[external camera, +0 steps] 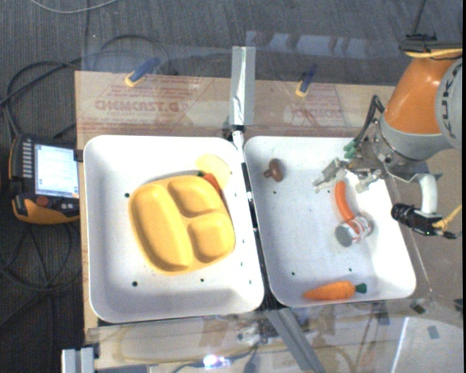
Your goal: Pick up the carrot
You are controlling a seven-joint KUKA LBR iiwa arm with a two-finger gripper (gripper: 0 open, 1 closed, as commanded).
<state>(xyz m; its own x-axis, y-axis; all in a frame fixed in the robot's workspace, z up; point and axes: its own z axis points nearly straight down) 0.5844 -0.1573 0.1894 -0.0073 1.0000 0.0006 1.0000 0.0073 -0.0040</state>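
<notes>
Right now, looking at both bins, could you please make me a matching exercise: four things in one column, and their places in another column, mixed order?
Things:
1. yellow divided tray
2. carrot
3. small brown knob-like object
4. pincer

Places:
A. right bin, near its front edge
B. over the right bin's far right part, above an orange sausage-like piece
C. left bin, filling its middle
D. right bin, far left corner area

Pairs: 1-C, 2-A, 3-D, 4-B
</notes>
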